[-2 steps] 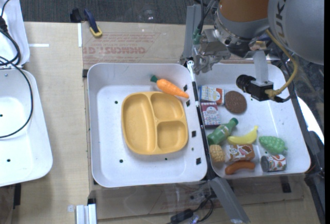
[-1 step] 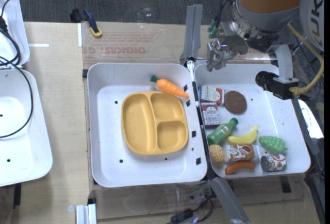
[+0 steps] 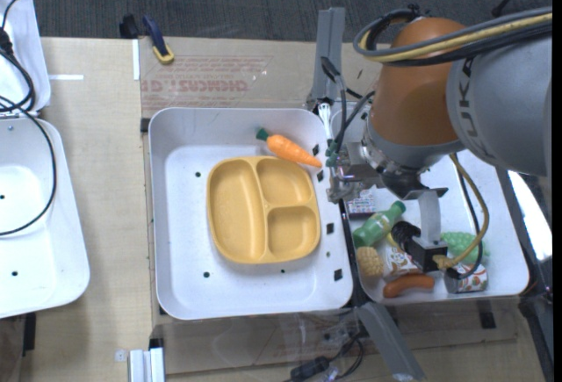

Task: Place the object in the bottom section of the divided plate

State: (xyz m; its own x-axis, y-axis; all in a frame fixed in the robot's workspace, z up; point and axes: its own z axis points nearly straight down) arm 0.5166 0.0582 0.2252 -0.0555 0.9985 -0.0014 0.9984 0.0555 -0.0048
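A yellow divided plate (image 3: 212, 206) lies in the middle of the left white bin (image 3: 176, 284); it has one long section on its left and two smaller ones on its right. An orange carrot (image 3: 291, 149) with a green top rests on the bin floor, just off the plate's upper right rim. My gripper (image 3: 343, 181) hangs under the orange wrist, over the wall between the two bins, right of the plate and just below the carrot's tip. The wrist hides most of it.
The right bin (image 3: 507, 285) holds a green bottle (image 3: 379, 225), a corn cob (image 3: 369, 263), a red sausage (image 3: 409, 285), a green leafy toy (image 3: 462, 244) and a small can (image 3: 471, 280). The arm covers that bin's upper half.
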